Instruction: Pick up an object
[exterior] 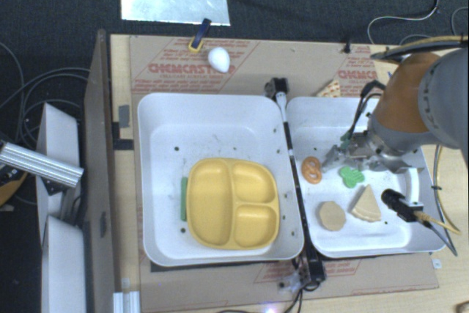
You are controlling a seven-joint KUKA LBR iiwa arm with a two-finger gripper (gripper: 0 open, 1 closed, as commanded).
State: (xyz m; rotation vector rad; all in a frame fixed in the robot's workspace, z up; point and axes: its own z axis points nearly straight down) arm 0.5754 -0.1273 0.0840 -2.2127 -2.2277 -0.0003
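My gripper [350, 155] hangs low in the right bin [322, 121], just above a small green object [352, 175] and right of an orange ring-shaped piece [311, 170]. A round tan disc [331, 215] and a pale wedge [366, 206] lie nearer the front of that bin. From this slant I cannot tell whether the gripper touches the green object. The grey arm with its orange band [405, 100] comes in from the right.
In the left bin [168, 128], a yellow divided plate [233, 202] rests with a green strip [183, 198] along its left side. A white egg [218, 59] and a small yellow-and-blue item [198, 36] sit on the bench behind the bins.
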